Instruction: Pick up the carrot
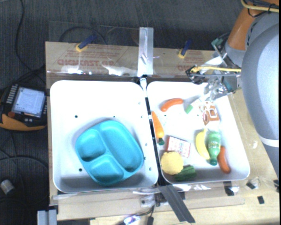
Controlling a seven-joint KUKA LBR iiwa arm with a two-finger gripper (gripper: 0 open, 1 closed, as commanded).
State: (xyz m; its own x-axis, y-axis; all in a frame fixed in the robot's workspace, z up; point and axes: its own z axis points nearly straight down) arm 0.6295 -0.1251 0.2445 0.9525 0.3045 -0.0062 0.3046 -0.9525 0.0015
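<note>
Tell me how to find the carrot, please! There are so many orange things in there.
Look in the right bin, the one full of toy food, not the left bin with the blue tray. The carrot lies along that bin's left wall, beside the divider. It is straight, thin and pointed with a green end, unlike the curved orange sausage farther back.

orange carrot (157, 126), against right bin's left wall
</note>
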